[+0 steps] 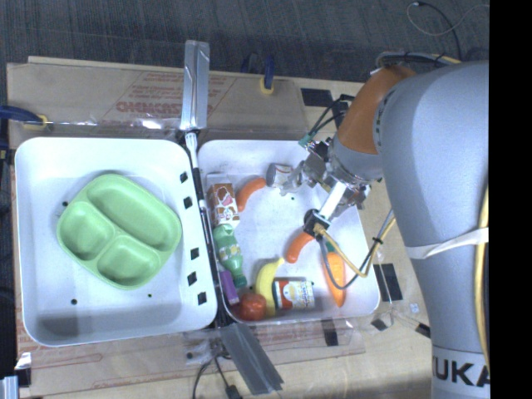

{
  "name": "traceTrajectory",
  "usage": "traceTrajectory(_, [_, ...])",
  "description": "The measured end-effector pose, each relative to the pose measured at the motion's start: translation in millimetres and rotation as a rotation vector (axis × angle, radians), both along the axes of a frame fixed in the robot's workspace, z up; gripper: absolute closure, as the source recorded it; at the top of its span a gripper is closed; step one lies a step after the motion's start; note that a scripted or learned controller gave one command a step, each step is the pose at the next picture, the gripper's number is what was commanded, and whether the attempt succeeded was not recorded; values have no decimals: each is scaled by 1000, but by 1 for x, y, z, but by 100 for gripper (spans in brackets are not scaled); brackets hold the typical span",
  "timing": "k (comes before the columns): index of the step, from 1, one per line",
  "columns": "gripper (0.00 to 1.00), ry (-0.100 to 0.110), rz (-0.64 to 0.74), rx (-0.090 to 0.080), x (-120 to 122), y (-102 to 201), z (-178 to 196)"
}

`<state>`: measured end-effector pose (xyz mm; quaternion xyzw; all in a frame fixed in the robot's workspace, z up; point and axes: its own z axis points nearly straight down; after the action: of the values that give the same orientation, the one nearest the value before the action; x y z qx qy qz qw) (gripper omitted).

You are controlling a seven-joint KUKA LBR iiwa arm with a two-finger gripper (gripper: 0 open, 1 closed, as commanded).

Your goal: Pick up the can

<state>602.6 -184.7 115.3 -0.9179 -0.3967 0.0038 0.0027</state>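
Arm reaching in from right above right bin. Left bin with green divided plate. Can lying against right bin's left wall, just behind green bottle. Gripper over bin's far end, right of can, apart from it; openness impossible to tell.

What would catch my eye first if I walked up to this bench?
The big grey arm with its orange band, leaning in from the right over the right bin. Next, the bright green divided plate in the left bin, against the right bin's jumble of colourful food items.
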Motion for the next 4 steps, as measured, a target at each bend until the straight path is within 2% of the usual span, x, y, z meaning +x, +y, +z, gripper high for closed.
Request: traceTrajectory(4, [0,0,0,0,0,0,0])
